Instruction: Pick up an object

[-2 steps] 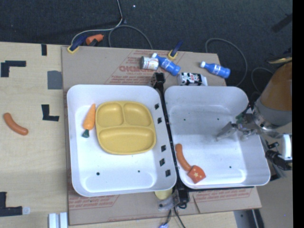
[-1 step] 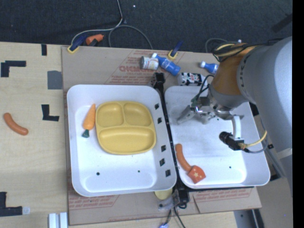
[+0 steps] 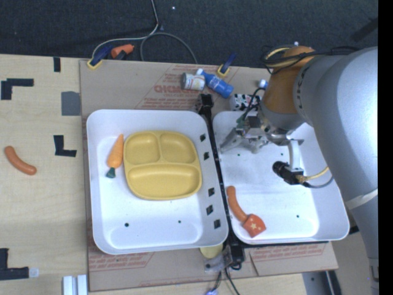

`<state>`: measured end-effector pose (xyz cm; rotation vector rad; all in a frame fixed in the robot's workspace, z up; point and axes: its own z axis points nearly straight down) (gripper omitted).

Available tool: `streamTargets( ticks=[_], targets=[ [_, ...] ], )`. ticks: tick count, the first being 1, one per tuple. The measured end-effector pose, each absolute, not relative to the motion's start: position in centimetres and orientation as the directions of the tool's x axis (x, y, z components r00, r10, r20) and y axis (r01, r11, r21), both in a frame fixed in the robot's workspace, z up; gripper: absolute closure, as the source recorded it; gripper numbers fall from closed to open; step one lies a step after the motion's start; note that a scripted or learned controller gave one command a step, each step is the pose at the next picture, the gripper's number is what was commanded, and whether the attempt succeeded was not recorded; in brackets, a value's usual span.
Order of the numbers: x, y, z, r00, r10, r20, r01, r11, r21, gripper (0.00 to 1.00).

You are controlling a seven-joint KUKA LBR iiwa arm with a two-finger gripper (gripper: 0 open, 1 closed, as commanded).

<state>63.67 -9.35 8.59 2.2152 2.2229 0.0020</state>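
The end effector [image 3: 236, 139] is hanging low over the upper left part of the right bin [image 3: 319, 226]; whether it is released or clenched I cannot tell. A toy sausage [image 3: 234, 204] and an orange block [image 3: 254, 225] are lying near that bin's front left corner, apart from it. In the left bin [image 3: 104, 226], a toy carrot [image 3: 115, 153] is lying just beside a yellow divided plate [image 3: 163, 165]

Yellow plate [image 3: 163, 166], orange carrot [image 3: 115, 152] (green tip), white bins [image 3: 101, 214].
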Motion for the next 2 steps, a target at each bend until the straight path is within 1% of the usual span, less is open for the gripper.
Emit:
streamTargets(
  ticks=[1, 2],
  targets=[
    [66.8, -9.6, 8.5, -0.004, 1.0, -0.004, 1.0, 0.004, -0.006, 0.0],
    [60.5, -2.9, 19.2, -0.005, 1.0, 0.001, 1.0, 0.005, 0.006, 0.0]
  ],
)
